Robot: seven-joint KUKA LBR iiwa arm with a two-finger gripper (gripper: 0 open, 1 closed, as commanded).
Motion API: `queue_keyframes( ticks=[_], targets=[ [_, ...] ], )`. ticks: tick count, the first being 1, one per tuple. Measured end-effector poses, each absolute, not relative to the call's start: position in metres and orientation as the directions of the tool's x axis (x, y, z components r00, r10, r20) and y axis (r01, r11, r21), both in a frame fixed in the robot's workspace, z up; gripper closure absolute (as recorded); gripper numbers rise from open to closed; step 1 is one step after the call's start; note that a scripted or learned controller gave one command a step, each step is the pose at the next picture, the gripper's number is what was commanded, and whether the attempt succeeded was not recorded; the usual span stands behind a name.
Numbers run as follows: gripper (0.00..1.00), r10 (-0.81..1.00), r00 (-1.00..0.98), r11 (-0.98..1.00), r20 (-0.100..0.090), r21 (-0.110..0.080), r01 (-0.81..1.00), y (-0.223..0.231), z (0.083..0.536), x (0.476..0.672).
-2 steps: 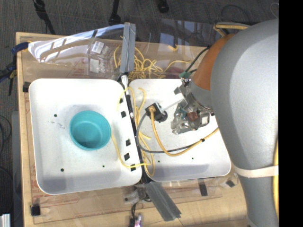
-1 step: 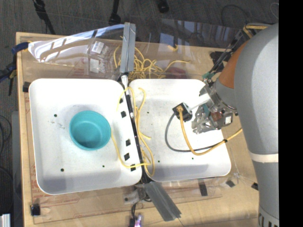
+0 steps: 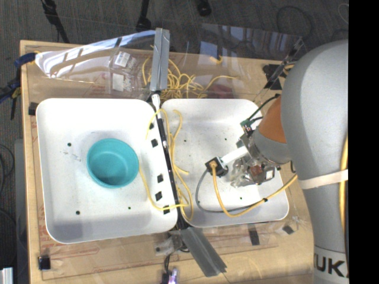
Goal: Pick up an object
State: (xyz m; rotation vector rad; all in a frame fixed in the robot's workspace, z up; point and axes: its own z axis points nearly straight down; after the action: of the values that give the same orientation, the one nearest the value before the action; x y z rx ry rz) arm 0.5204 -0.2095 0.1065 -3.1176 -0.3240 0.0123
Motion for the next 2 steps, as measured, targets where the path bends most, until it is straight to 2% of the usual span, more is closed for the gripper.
queue_keyframes(
  ticks=[1, 2],
  targets=[
    [0.00, 0.348, 0.938, -0.938, -0.003, -0.007, 0.348, -0.2090, 0.1734, 0.4766],
    [1.00, 0.353, 0.936, -0.936, -0.004, -0.010, 0.353, -0.2088, 0.1826, 0.4772]
  ],
)
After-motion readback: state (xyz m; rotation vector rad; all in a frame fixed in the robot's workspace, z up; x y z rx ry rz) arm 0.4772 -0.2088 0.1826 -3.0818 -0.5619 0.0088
